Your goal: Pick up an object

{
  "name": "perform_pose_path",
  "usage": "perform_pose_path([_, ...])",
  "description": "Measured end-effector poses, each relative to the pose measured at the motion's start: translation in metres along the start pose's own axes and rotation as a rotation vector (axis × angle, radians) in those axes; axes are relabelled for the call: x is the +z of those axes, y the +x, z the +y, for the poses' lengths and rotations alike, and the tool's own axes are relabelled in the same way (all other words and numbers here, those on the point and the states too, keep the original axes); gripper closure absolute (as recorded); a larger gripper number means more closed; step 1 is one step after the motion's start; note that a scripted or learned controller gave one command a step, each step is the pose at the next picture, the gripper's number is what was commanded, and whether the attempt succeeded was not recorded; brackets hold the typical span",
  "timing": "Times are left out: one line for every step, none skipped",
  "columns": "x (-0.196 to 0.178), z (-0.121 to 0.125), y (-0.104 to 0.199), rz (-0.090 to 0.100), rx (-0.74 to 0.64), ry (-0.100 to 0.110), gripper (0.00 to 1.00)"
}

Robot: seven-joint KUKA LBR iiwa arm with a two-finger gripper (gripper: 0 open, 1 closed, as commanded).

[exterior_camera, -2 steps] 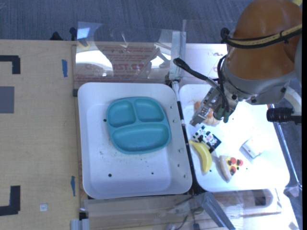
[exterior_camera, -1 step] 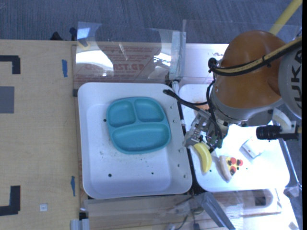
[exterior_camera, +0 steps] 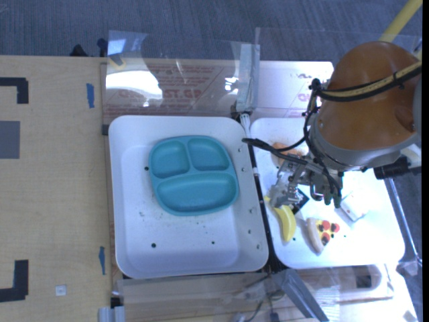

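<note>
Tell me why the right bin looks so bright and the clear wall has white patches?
In the camera view, strong light washes out the right bin, so its floor loses detail around the banana; the clear wall reflects lamps as white glare; the arm, close to the camera, looks soft and blurry.

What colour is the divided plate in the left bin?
Teal blue; the divided plate shows plainly in the camera view.

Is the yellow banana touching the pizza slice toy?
Apart. The camera view shows white bin floor between the yellow banana and the pizza slice toy.
</note>
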State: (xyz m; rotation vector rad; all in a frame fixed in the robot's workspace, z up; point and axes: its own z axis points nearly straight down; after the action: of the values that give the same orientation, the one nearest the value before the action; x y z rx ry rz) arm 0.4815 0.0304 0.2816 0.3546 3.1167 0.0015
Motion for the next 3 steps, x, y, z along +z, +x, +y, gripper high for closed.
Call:
perform_pose_path([-0.006, -0.019, -0.005, -0.005, -0.538, 0.0, 1.0])
perform_pose_path([0.034, 0.002, -0.023, 0.002, -1.184, -0.003, 1.0])
perform_pose_path([-0.002, -0.028, -0.007, -0.005, -1.538, 0.0, 1.0])
